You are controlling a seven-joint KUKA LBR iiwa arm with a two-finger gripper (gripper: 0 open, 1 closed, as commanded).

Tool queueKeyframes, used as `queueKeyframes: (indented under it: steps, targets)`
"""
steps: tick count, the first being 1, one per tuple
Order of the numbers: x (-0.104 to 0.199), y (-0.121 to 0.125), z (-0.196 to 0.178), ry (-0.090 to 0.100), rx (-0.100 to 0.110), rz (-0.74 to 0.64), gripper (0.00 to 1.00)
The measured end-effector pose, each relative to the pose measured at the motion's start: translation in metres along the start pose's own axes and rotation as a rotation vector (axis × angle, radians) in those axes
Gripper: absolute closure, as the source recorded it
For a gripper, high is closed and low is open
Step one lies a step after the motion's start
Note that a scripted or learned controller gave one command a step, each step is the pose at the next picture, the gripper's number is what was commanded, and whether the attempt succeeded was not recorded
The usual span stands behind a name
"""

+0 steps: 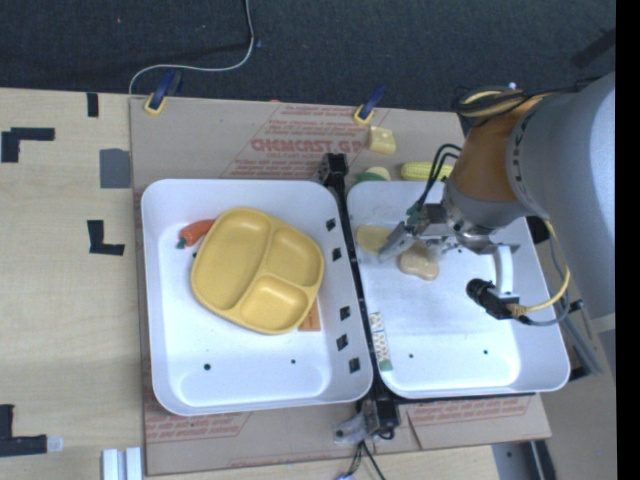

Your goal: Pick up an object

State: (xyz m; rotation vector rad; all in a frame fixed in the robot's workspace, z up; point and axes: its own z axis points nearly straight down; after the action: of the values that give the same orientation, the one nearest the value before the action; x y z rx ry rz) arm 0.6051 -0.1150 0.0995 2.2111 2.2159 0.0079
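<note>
My gripper hangs low over the upper left part of the right bin. A tan, lumpy object lies just below it, touching or nearly touching it. A pale yellow piece rests to its left, against the bin's left wall. The grey arm with its orange band hides the bin's upper right corner.
The left bin holds a yellow compartment plate, with orange pieces poking out at its upper left and lower right. Behind the right bin lie a yellow block, a green-yellow item and a yellow corn-like piece.
</note>
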Motion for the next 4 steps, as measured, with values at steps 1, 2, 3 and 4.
queueKeyframes:
  steps: [1,2,3,4]
  targets:
    - [-0.009,0.033,0.012,0.004,0.007,-0.001,0.00]
    - [-0.030,0.056,0.011,0.006,0.004,-0.002,0.00]
    - [-0.022,0.061,0.010,-0.003,0.004,0.001,0.00]
    - [-0.019,0.064,0.011,-0.003,0.011,0.004,0.00]
